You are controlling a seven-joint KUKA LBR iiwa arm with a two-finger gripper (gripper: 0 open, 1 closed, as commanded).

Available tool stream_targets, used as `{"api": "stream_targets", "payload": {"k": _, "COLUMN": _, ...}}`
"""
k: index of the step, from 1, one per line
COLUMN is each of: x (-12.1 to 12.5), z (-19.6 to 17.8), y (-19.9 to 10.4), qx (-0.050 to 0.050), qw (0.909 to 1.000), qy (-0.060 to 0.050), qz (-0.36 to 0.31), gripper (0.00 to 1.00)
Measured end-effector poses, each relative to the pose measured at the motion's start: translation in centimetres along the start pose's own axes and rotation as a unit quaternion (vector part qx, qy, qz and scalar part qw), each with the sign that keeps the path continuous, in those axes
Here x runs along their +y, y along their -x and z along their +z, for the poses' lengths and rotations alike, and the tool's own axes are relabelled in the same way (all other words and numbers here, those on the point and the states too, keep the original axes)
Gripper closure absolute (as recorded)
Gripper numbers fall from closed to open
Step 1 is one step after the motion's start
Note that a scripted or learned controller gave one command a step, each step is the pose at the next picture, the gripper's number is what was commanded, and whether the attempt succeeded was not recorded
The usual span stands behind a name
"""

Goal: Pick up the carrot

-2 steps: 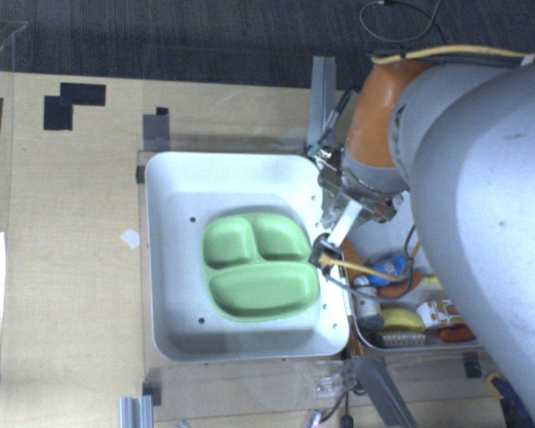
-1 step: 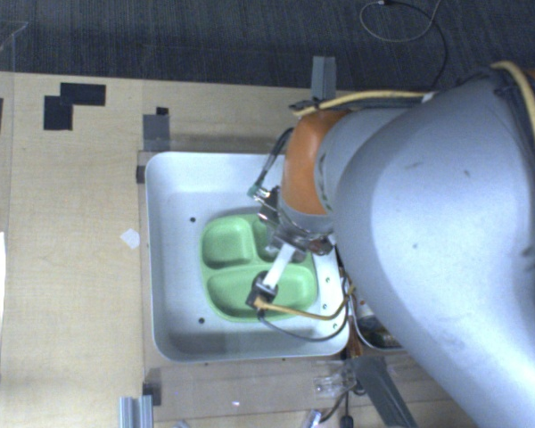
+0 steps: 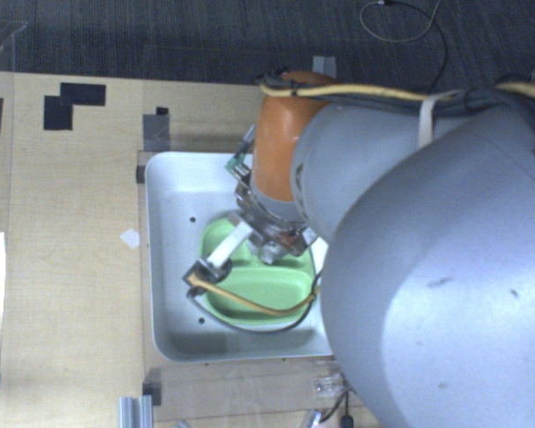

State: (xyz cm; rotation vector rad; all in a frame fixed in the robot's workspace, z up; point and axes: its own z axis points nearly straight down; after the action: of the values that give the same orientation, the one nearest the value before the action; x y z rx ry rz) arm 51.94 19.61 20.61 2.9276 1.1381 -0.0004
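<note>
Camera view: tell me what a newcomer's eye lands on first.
The big grey arm takes up the right half of the view, and its orange band glows near the top centre. Under the wrist, a pale green dish lies in the white bin at the middle of the bench.

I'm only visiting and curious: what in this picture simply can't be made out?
1. Camera view: the right side of the white bin is covered by the grey arm.
2. Camera view: part of the green dish sits under the pincer, so anything lying there is hidden.
3. Camera view: whether the pincer holds anything cannot be told, because the grey arm blocks it from above.
</note>
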Motion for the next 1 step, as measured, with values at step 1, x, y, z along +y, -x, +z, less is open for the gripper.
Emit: {"api": "stream_targets", "payload": {"k": 1, "x": -2.45, "z": -1.50, "y": -3.07, "qx": 0.000, "qw": 0.9895, "qy": 0.000, "qz": 0.145, "gripper": 1.00}}
